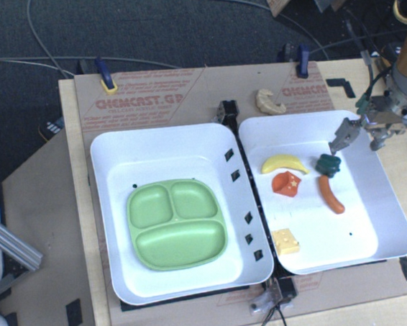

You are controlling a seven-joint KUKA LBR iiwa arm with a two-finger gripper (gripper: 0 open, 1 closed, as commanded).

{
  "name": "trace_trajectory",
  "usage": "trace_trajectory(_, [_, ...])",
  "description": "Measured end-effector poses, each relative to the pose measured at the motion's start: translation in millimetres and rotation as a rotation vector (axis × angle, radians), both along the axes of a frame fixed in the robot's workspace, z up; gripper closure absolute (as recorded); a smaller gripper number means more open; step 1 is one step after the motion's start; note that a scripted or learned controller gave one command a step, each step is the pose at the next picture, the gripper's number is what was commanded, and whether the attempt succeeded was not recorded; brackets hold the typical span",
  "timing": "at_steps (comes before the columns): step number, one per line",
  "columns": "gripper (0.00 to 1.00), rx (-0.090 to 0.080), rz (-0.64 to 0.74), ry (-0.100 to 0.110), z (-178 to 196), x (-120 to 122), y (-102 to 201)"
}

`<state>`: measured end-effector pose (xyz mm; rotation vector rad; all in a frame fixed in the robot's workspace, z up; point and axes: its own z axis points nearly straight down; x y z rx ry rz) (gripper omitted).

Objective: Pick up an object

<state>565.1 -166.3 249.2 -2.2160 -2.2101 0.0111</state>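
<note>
The right bin holds several small toy foods: a yellow banana, a red strawberry-like piece, a dark green piece, an orange-red sausage and a yellow cheese block. My gripper hangs over the bin's upper right part, just up and right of the dark green piece. Its two fingers stand apart, open, with nothing between them.
The left bin holds a light green divided plate. A beige lump lies on the board behind the right bin. Blue clamps hold the board's far edge, and cables run across the dark floor behind.
</note>
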Motion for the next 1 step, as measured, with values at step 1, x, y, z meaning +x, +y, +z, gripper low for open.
trace_trajectory(1, [0.0, -0.003, 0.003, -0.013, 6.8, 2.4, 0.4])
